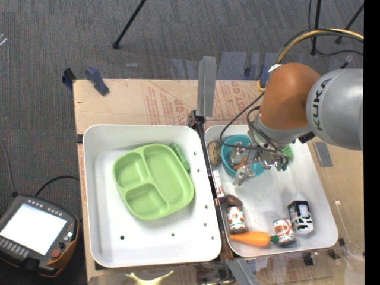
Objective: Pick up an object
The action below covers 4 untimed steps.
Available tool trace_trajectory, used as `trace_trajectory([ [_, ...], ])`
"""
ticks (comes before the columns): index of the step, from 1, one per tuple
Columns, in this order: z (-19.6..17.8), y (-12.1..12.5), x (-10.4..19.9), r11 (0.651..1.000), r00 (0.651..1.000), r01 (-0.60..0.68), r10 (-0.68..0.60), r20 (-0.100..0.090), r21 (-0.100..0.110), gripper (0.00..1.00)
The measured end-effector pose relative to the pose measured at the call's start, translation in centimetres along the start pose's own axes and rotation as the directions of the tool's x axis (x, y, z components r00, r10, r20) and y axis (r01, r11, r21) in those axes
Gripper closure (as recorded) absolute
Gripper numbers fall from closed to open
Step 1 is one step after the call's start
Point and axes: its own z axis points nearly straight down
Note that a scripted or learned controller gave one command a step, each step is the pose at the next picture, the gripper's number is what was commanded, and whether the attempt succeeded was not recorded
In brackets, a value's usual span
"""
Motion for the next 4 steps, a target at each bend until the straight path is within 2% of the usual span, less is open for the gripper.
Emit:
trace_trajectory([
  [1,-12.0,2.9,0.5,0.992,0.991,-0.123,0.122,0.051,0.005,1.00],
  [2,-16.4,5.6,-1.2,0.997,0.995,-0.081,0.081,0.054,0.006,1.00],
  [3,-15.9,8.0,-1.4,0.996,0.994,-0.093,0.093,0.048,0.004,1.00],
  [4,-14.0,10.2,3.5,0.998,0.997,-0.067,0.067,0.046,0.006,1.00],
])
